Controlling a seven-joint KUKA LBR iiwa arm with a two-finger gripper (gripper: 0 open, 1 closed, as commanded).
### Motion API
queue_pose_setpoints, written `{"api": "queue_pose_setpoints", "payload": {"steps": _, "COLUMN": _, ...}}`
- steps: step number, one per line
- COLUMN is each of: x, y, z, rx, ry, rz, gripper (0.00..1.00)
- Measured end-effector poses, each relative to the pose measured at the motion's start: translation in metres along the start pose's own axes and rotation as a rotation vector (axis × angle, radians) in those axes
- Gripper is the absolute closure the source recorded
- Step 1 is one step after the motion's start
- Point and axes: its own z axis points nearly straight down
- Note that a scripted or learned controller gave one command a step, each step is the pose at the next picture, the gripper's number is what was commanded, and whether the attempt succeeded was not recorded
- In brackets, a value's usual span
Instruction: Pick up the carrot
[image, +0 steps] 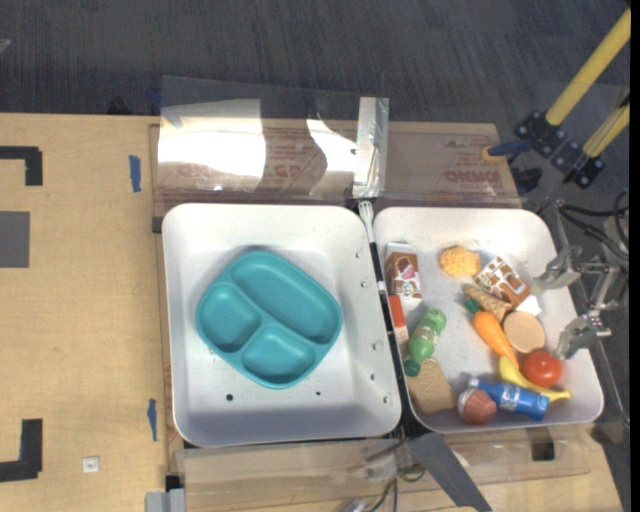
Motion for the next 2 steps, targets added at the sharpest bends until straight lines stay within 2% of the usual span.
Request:
{"api": "queue_pose_setpoints", "payload": {"steps": 1, "x": -0.031, "y": 0.047, "z": 0.14, "rx": -0.006, "ry": 0.018, "rz": 0.067, "gripper": 0.0}}
{"api": "queue_pose_setpoints", "payload": {"steps": 2, "x": -0.047, "y": 0.052, "z": 0.191, "rx": 0.0, "ry": -0.005, "rz": 0.12, "gripper": 0.0}}
